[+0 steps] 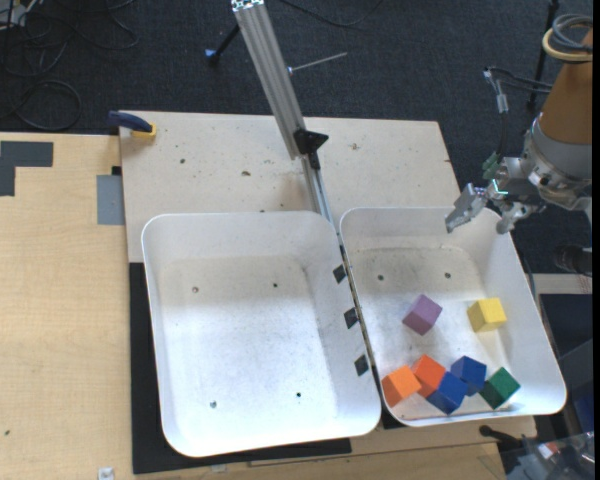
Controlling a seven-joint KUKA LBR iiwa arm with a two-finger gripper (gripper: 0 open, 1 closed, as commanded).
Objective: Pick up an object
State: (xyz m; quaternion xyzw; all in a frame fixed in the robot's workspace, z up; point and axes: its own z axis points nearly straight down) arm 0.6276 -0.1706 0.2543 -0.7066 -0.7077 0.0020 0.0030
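Overhead, the gripper (485, 211) hangs open and empty above 6 cubes (448, 368).

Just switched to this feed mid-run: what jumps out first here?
The bright blocks in the right bin: purple and yellow lie apart mid-bin, while orange, red, two blue and green bunch at the near edge. The pincer hangs over that bin's far right corner with nothing between its fingers. A slanted metal rail rises beyond the bins.
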